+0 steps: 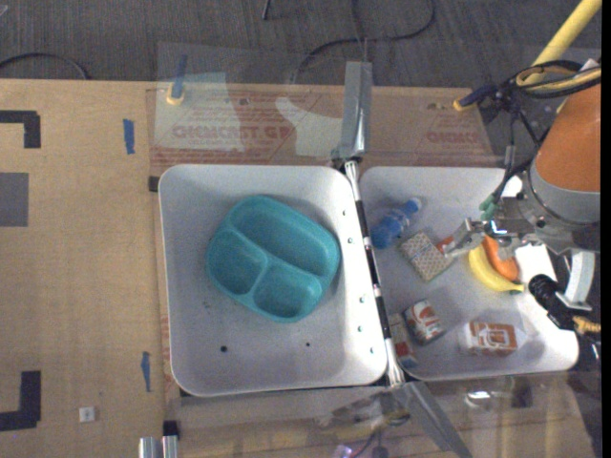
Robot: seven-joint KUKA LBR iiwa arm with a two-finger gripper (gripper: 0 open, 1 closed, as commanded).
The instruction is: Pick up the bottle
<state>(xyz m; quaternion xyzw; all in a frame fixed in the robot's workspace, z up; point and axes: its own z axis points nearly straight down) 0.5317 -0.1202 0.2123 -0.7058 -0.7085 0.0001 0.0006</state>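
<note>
The bottle [394, 222] is small, clear and blue with a blue cap, and lies on its side at the upper left of the right bin [449, 181], close to the divider. My gripper [464, 236] hangs over the middle right of that bin, some way to the right of the bottle and apart from it. It is open with nothing between its fingers, and its tips point left toward a checkered packet [425, 255].
A yellow banana [489, 273] and an orange carrot [499, 259] lie just under the wrist. Two small cartons [425, 321] [491, 336] sit near the right bin's front. A teal divided plate [274, 257] lies in the left bin [191, 303].
</note>
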